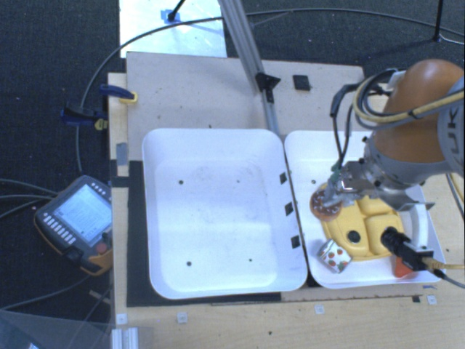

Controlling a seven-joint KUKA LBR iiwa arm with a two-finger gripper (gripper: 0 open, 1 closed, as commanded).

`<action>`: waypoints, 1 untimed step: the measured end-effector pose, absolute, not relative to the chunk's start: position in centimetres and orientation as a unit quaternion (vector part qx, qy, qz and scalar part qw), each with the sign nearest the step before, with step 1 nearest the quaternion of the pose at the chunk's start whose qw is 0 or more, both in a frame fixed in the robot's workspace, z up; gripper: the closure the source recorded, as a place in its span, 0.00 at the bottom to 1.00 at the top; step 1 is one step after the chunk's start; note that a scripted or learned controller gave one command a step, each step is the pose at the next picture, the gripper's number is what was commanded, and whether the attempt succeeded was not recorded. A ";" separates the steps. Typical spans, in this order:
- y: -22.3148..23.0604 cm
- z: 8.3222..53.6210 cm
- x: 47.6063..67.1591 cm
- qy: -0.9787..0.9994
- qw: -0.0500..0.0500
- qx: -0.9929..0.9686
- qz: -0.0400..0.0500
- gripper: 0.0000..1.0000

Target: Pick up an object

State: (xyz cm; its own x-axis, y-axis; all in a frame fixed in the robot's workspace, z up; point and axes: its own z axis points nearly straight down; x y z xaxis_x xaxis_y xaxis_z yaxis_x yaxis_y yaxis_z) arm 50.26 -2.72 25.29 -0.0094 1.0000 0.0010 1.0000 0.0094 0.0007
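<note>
Bench [196,93] of pale board carries two white bins side by side. Toward its left edge lies the left bin [163,267], a handheld control pad [76,220] resting off the bench beyond it. Toward the right edge, the right bin [301,166] holds a round brown disc [323,206], a yellow toy [360,231], a small spotted cube [334,256] near the front rim, and something orange [402,267] at its front right corner. The claw [336,193] sits low over the disc; whether it grips anything cannot be told.

left bin [211,209] open for passage, right bin [305,195] crowded by arm [414,137], yellow toy [360,231], patterned cube [334,257]
</note>
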 end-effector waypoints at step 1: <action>3.1 23.7 50.0 -0.711 0.001 -0.704 -0.001 1.00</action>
State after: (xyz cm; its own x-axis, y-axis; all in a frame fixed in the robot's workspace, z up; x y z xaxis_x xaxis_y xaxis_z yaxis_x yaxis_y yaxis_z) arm 49.96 3.05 23.71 -0.0097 1.0000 0.0018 1.0000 0.0097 0.0001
